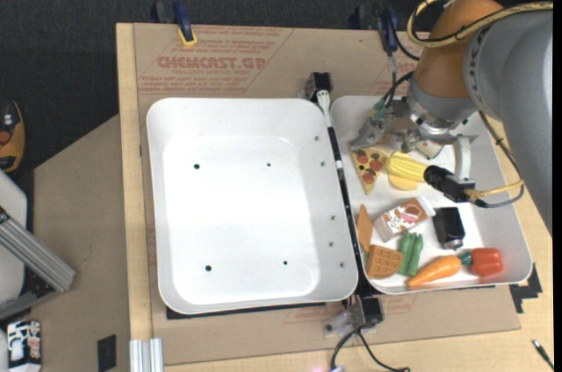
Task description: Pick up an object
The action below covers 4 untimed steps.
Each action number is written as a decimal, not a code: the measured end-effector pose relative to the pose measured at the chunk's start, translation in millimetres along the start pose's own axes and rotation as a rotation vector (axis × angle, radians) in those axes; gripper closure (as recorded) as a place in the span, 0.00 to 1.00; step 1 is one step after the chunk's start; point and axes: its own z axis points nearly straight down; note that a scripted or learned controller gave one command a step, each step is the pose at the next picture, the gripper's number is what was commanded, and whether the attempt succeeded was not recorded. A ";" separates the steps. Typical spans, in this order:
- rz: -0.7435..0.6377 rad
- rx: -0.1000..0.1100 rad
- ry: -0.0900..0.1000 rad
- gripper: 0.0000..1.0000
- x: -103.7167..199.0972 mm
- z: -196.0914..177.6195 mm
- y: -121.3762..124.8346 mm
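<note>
The right bin (514, 230) holds several toy foods. A pizza slice (369, 168) and a yellow corn piece (405, 171) lie near its back. A pink and white packet (400, 219), a black block (449, 225), a waffle (383, 261), a green vegetable (410, 253), a carrot (435, 271) and a red pepper (486, 261) lie toward the front. My gripper (394, 132) hangs low over the back of this bin, just behind the pizza slice and the corn. Nothing shows held in it.
The left bin (237, 199) stands beside the right one on a cardboard sheet (219, 59). A black divider strip (337, 168) runs between the bins. The grey arm with its orange band (457, 46) covers the right bin's back right corner.
</note>
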 end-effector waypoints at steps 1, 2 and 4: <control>0.003 -0.008 -0.002 0.00 -16.1 -222.5 -50.7; 0.002 0.006 -0.001 1.00 -14.7 -222.2 -50.9; -0.005 0.017 0.005 1.00 87.3 -178.2 27.7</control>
